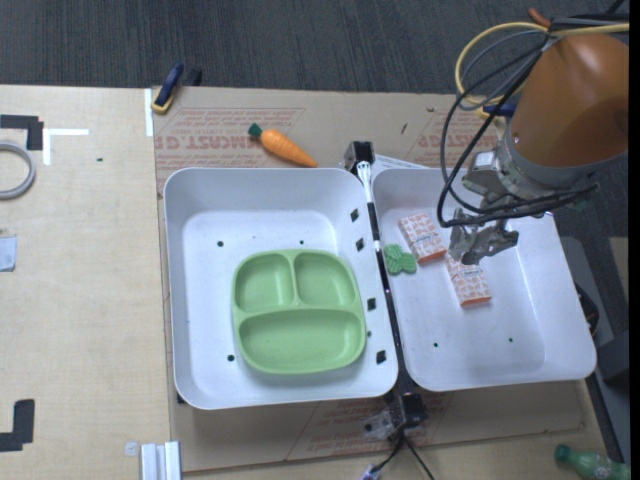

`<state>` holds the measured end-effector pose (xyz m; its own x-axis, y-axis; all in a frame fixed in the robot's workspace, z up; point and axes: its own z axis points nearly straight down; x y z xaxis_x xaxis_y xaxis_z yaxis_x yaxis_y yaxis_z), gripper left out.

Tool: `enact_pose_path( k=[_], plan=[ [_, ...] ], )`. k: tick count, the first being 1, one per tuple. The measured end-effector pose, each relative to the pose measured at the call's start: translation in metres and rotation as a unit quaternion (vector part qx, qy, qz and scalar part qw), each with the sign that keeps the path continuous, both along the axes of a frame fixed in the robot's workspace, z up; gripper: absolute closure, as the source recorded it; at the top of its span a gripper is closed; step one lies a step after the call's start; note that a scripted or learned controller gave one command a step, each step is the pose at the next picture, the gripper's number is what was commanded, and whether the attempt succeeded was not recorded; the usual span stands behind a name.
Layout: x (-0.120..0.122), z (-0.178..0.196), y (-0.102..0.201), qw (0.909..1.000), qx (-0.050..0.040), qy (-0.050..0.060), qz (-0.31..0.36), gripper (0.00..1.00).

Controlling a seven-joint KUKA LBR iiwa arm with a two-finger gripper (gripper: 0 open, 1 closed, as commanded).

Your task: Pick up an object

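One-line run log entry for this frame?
phase: approach | gripper over right bin, above patterned packet | second packet beside | green divided plate in left bin

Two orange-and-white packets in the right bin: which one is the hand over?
The lower packet, lying toward the bin's middle. The hand hangs just above its upper end. The other packet lies apart to the camera's left, beside the small green toy.
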<state>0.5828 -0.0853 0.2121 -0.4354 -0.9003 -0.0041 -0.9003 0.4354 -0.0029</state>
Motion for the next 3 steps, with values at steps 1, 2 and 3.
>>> enact_pose_path(
  k=[1,2,3],
  plan=[
    [0.000,0.000,0.000,1.0000,-0.0001,0.000,0.000,0.00],
    [-0.037,-0.118,-0.047,0.9962,-0.0005,0.001,0.087,0.00],
    [-0.035,-0.108,-0.046,0.9964,0.0002,-0.001,0.085,1.00]
  ],
)
